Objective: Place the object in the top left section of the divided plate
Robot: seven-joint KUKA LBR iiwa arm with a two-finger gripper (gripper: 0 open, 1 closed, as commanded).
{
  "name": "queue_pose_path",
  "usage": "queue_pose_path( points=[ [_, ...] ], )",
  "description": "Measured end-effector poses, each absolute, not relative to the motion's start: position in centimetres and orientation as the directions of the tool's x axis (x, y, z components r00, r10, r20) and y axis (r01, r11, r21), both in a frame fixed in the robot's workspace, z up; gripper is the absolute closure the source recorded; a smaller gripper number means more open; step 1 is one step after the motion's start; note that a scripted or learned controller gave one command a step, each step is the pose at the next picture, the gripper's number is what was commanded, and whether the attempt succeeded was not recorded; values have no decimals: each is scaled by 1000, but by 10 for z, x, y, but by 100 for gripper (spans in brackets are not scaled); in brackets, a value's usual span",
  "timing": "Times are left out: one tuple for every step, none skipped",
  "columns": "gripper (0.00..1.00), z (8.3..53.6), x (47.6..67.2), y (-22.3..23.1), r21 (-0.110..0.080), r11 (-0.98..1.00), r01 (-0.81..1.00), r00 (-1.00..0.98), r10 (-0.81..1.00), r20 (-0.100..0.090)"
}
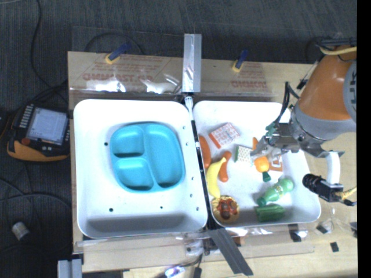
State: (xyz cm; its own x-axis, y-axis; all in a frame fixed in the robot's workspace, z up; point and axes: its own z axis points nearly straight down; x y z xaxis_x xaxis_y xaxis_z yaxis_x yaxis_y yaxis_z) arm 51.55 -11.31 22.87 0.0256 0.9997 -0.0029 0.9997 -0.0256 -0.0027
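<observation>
While beside tool (pixel 268 149), orange ball (pixel 262 164).

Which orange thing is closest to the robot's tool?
The small round orange fruit, just below the tool. The long orange carrot lies much farther off, by the bin's left wall next to the banana.

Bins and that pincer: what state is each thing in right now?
Divided plate: upright in the left bin, nothing in its sections.
Banana: lying flat in the right bin.
Green bottle: lying on its side.
Small orange object: under the pincer; whether gripped, cannot tell.
Pincer: low over the right bin.
</observation>
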Motion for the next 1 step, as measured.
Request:
queue_pose_path(
  points=[
    [100,182,548,-60,-6,-170,985,170,985,0]
  ],
)
